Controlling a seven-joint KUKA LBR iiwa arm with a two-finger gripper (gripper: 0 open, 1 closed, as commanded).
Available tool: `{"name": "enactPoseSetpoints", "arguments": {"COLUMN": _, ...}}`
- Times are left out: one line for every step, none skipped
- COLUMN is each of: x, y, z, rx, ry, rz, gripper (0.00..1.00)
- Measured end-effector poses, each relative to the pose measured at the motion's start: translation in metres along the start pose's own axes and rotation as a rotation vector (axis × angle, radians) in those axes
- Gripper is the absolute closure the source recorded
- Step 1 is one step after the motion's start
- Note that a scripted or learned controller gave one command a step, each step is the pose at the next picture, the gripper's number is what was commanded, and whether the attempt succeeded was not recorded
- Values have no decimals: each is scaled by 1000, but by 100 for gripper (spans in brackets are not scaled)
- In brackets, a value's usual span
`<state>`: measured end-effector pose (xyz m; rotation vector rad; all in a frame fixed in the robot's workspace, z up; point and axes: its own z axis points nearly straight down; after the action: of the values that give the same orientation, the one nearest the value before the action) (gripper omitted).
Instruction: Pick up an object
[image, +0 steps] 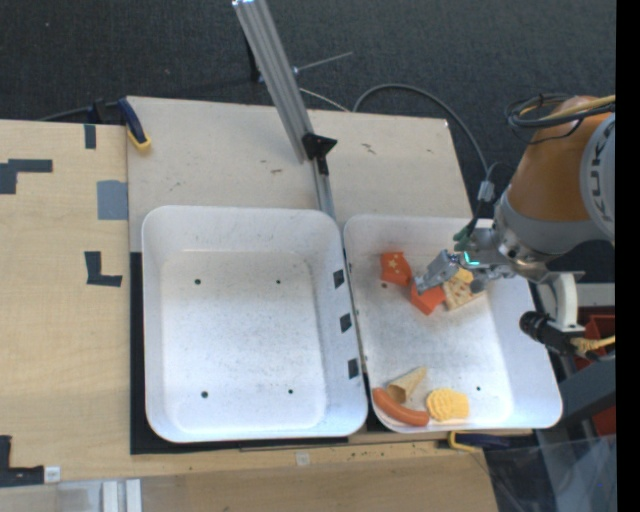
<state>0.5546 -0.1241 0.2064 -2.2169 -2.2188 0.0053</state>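
Across the pale wooden counter (60, 300), two shallow white plastic bins sat side by side. At left, the larger white bin (240, 225) showed only dark speckles on its floor. A slanted grey metal pole (285, 85) ran down toward the seam between the bins. To the right, the second white bin (520, 390) carried a small red-orange block (395, 267) near its upper middle, and just beside that, an orange block (427, 298) touching a tan, speckled piece (460, 291). Along the near rim lay a tan cone-shaped piece (408, 381), a red sausage-shaped toy (398, 406) and a round yellow waffle-like toy (447, 404). Farther right, the grey-and-orange arm's two-finger gripper (448, 275) hung over the orange block and tan piece; whether its jaws were open, closed or gripping could not be told.
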Motion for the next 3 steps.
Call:
{"name": "enactPoseSetpoints", "arguments": {"x": 0, "y": 1, "z": -2, "rx": -4, "ry": -1, "rz": -1, "gripper": 0}}
{"name": "enactPoseSetpoints", "arguments": {"x": -7, "y": -1, "z": 45, "rx": 0, "ry": -1, "rz": 1, "gripper": 0}}
{"name": "enactPoseSetpoints", "arguments": {"x": -14, "y": -7, "z": 92, "rx": 1, "ry": -1, "rz": 1, "gripper": 0}}
